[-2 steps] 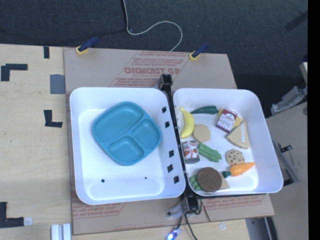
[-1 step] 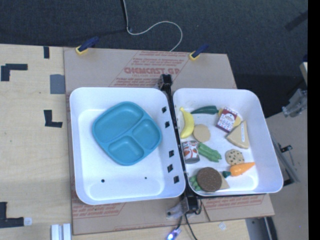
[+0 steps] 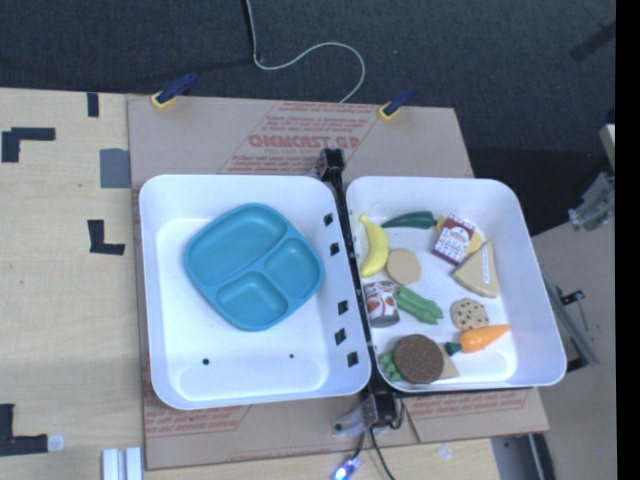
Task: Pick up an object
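The right bin [image 3: 530, 268] holds several toy foods. A yellow banana [image 3: 372, 246] lies by the inner wall, with a dark green pepper [image 3: 408, 220] behind it and a tan round disc [image 3: 404, 266] beside it. A red and white box [image 3: 455, 239] and a pale cheese wedge [image 3: 480, 271] sit toward the right. Nearer the front are a small can [image 3: 381, 303], a green pea pod [image 3: 418, 304], a speckled cookie [image 3: 468, 314], an orange carrot [image 3: 484, 337] and a brown round patty [image 3: 418, 359].
The left bin [image 3: 170, 348] holds a blue divided plate [image 3: 254, 265]. Both bins rest on a cardboard sheet [image 3: 290, 138] held by a yellow clamp [image 3: 174, 90] and a blue clamp [image 3: 397, 102]. A white cable [image 3: 300, 58] loops behind. Grey hardware [image 3: 592, 204] stands at the right.
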`<action>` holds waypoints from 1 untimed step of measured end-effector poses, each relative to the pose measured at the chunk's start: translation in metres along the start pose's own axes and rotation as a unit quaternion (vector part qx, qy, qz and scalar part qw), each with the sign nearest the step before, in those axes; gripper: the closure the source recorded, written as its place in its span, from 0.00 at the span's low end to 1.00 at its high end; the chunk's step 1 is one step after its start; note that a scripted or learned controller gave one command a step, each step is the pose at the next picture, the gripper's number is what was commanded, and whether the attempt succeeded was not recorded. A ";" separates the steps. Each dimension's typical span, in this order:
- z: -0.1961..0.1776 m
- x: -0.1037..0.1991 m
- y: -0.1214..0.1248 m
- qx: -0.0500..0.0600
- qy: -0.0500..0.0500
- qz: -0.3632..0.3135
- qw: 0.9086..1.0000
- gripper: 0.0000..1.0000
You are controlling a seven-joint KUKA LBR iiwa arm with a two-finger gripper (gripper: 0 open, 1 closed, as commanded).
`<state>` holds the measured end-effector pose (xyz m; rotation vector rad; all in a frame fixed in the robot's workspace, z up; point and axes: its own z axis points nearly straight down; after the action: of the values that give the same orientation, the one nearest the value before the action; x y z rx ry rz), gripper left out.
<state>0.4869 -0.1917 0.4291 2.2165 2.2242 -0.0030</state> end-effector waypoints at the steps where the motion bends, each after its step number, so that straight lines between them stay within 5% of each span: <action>1: -0.010 0.000 0.001 0.000 -0.001 -0.001 1.000 1.00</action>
<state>0.4876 -0.1915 0.4392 2.2144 2.2244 -0.0032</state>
